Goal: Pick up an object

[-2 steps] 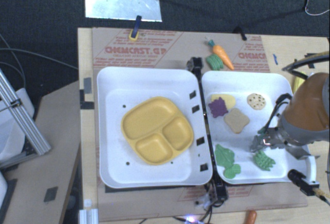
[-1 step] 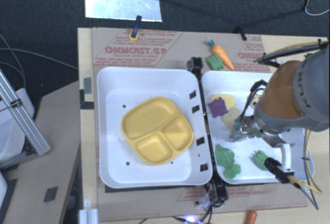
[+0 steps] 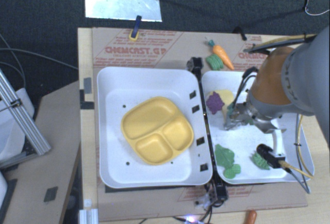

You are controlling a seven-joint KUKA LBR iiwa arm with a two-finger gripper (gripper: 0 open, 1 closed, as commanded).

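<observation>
My gripper is low in the right bin, near its left wall and pointing down at the bin floor. A purple grape-like toy lies just up and left of it, with a pale yellow piece behind that. Two green leafy toys sit below the gripper near the front of the bin. Another green piece lies at the front right, partly covered by the robot's own hardware. Nothing is visibly held.
The left bin holds a yellow divided plate. An orange carrot toy and a green piece lie on the cardboard behind the right bin. The grey and orange arm covers the bin's right side.
</observation>
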